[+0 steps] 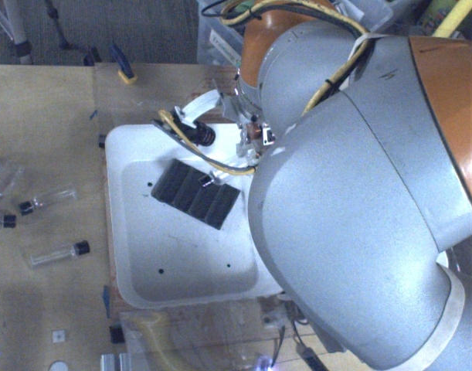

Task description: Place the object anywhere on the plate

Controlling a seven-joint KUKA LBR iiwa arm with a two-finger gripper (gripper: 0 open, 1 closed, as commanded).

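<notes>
One gripper (212, 175) hangs from the wrist of the grey arm (351, 207) over the upper right part of the white bin (116, 207). Its tip region sits just above the upper edge of a dark ribbed slab (191, 195). Whether the gripper is wide, narrow or holding something cannot be told, because the wrist housing and a loop of yellow cable (220, 167) cover it.

The slab lies flat on the bin floor, turned at a slant to the bin walls and clear of all of them. Judged from the task sentence, it is probably the plate. A small pale speck at its upper edge, directly under the gripper, may be the object, but it is too small to identify.

Outside the bin, several clear vials (58, 251) with dark caps lie scattered on the wooden bench (42, 114), well apart from the work area. A blue clamp (126, 72) rests near the bench's far edge.

The step in hand appears to be the placement itself. To do it well, the gripper should be moved towards the middle of the slab rather than left at its rim, since a release at the edge may let the object roll off onto the bin floor. The descent should be slow and end just above the ribs, so the object neither drops nor bounces. The cable loop should stay clear of the slab, or it may drag it aside.
</notes>
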